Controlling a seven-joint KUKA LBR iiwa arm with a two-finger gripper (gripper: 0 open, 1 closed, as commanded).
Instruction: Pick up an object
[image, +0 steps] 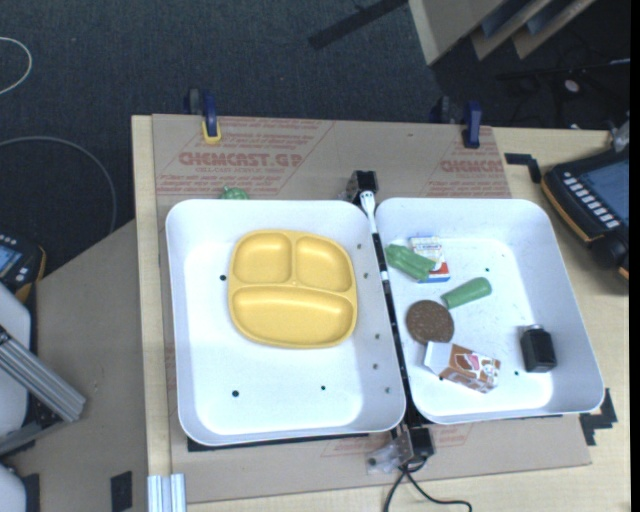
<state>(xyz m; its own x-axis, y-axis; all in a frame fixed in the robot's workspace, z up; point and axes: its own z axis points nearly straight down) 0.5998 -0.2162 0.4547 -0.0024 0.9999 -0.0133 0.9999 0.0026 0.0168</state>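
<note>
Left bin (200, 380): yellow divided plate (293, 290) lying alone, probably too broad and low for a two-finger pinch. Right bin (560, 300): candidate objects, namely snack packet (470, 367), brown disc (429, 321) just beside it, two green pieces (467, 292), black block (538, 349) standing apart. Likely failures: sliding off the flat disc; nudging a neighbour in the crowded cluster. Gripper opening and load: cannot tell.

Brown bench (300, 150) bears two white bins: left bin (200, 380); right bin (560, 290).
</note>
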